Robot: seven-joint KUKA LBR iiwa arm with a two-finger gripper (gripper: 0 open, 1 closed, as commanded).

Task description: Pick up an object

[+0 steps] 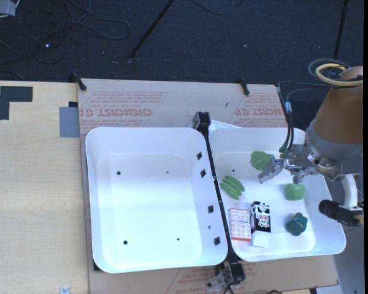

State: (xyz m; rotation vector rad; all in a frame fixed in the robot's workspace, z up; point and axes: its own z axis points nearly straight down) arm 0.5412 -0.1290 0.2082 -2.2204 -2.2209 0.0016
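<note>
Two shallow white plastic bins (110,141) side by side. Grey arm (336,118) over right bin; gripper (286,169) spread open, holding nothing, between pale green lump (260,160) and rounded green piece (294,192).

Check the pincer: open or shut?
Open. The pincer hangs over the right bin with its two fingers spread apart and nothing between them, near a green object.
</note>
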